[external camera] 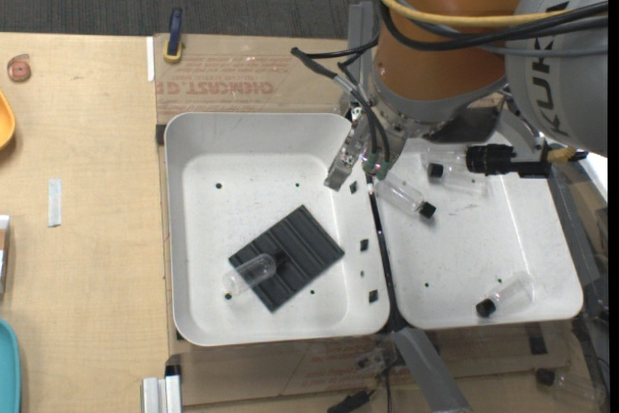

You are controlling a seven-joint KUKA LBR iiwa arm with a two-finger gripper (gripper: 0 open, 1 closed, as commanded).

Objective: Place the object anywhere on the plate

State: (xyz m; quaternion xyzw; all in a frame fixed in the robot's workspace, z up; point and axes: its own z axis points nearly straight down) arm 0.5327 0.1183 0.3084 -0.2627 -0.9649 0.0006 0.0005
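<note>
A black ridged plate [300, 242] lies tilted in the middle of the left bin [177, 208]. A clear vial [253, 269] rests on the plate's lower left corner, partly over its edge. My gripper [355, 171] hangs above the wall between the two bins, up and to the right of the plate and well apart from the vial. Its fingers stand open with nothing between them. The arm's orange band and grey body cover the top of the right bin.
The right bin [542, 247] holds clear vials with black caps: one near its left wall [408, 199], one at the lower right [503, 295], one under the arm [450, 167]. Small black bits dot both bins. Cardboard lies behind the left bin.
</note>
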